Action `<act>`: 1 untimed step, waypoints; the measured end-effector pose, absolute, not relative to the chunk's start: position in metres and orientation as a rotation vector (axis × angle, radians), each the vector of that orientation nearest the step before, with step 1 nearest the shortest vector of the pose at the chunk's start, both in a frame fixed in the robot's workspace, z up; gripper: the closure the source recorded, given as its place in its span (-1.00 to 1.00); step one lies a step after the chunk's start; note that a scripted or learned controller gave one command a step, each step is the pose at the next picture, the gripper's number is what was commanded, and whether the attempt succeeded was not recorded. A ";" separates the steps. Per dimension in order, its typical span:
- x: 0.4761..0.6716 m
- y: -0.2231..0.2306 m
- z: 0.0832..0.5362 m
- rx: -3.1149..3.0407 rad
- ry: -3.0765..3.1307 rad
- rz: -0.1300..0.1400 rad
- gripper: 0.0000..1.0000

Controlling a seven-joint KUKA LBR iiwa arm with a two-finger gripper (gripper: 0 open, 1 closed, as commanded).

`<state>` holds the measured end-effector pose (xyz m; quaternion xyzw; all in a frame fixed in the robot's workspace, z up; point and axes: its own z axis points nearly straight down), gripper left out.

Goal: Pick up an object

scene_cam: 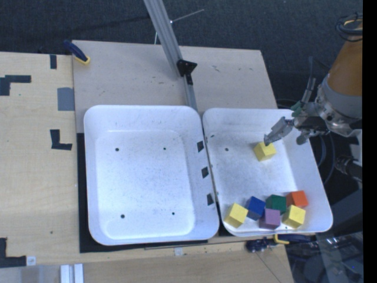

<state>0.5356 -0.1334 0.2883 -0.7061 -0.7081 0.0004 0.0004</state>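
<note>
The arm (344, 69) is seen entering from the right edge of the frame, orange band uppermost, wrist over the right rim of the right bin (306, 170). The gripper (275, 136) is angled down and to the left into the upper-middle part of that bin. 1 grey finger is visible, its tip just above a yellow cube (264, 151), touching it or nearly so. Whether the fingers are spread or closed cannot be told from this angle, and nothing is seen between them.

The yellow cube sits alone on the bin floor, tilted slightly, well apart from the rest.

5 more blocks are clustered along the lower edge of the right bin: a second yellow block (237, 214) at the left end, then a blue block (255, 207), a purple block (271, 217), a green block (275, 203), an orange block (298, 198) and a third yellow block (295, 216) at the lower right (6 in that cluster, corrected count). They are packed close, several touching.

The left bin (97, 158) is seen in the centre-left of the frame, beside the right bin. A grey metal bar (165, 28) runs diagonally from the top of the frame down to the gap between the bins.
</note>
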 end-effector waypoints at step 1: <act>0.536 -0.134 0.288 -2.218 -2.224 0.002 -1.00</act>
